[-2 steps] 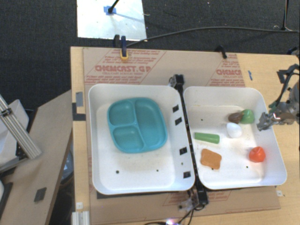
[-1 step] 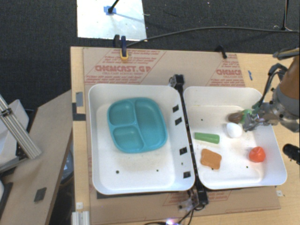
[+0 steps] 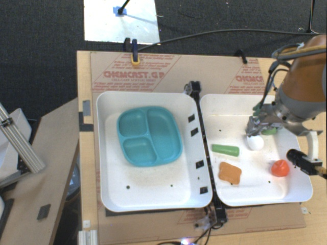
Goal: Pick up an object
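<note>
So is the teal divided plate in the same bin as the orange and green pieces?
No, the teal divided plate lies alone in the left bin, while the green piece and orange piece lie in the right bin.

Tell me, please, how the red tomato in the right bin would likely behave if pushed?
The tomato looks round, so it would probably roll rather than slide. It sits near the right bin wall, which might stop it. Its smooth skin suggests it could slip from a pinch.

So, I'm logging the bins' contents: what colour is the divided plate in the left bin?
Teal, a blue-green; the divided plate shows clearly in the camera view.
</note>
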`<state>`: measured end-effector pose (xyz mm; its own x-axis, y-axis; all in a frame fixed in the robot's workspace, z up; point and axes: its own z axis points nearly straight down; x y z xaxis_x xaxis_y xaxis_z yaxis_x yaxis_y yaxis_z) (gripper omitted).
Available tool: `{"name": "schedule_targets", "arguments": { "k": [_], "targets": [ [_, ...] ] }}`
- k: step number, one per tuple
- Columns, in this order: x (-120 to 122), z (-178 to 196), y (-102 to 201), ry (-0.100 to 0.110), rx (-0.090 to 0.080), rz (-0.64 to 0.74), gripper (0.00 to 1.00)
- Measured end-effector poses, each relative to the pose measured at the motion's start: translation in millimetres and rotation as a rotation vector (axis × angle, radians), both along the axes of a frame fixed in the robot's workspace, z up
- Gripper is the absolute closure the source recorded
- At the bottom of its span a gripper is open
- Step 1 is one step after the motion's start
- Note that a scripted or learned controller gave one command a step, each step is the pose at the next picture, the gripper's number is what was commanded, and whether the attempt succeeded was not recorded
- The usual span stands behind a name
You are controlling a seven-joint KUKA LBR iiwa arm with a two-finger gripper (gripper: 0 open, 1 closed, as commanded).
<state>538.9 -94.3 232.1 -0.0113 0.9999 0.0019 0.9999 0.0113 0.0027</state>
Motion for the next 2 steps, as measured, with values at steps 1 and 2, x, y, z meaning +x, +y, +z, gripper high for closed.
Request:
{"name": "schedule_targets", "arguments": {
  "k": [1, 2],
  "targets": [
    [4, 7, 49, 0.0, 0.0, -0.001, 1.0],
    [9, 0, 93, 0.001, 0.0, -0.002, 1.0]
  ]
}}
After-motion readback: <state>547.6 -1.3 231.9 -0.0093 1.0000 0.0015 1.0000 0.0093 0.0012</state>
